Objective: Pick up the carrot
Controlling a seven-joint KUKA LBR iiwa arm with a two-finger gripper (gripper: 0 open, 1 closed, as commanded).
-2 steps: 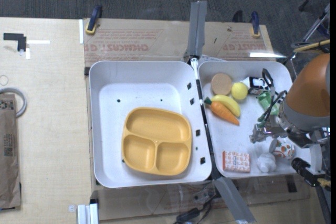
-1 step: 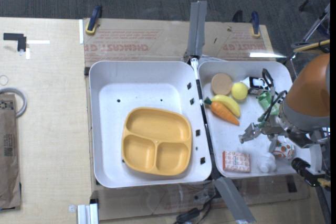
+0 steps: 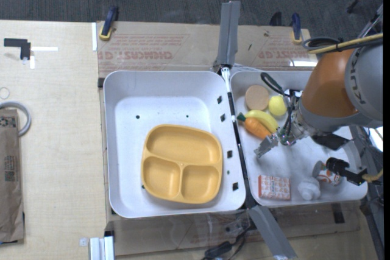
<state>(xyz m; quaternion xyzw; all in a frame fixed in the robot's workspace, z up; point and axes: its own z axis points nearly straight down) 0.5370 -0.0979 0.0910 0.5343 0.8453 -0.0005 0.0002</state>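
A KUKA arm's gripper (image 3: 270, 144) hovers in the right bin (image 3: 359, 195), just below the carrot (image 3: 257, 127), its fingers spread apart and clamped on nothing. The carrot lies near the bin's left wall, touching a banana (image 3: 263, 117) above it, with a lemon (image 3: 278, 106) and a tan disc (image 3: 257, 96) close behind. A small box (image 3: 274, 187) and a bottle (image 3: 329, 175) sit nearer the front, while a yellow divided plate (image 3: 182, 163) rests in the left bin (image 3: 122, 131). The carrot looks like a light, rigid, smooth plastic toy that may slip or roll; gripping across its thick orange middle, clear of the banana, seems safest.
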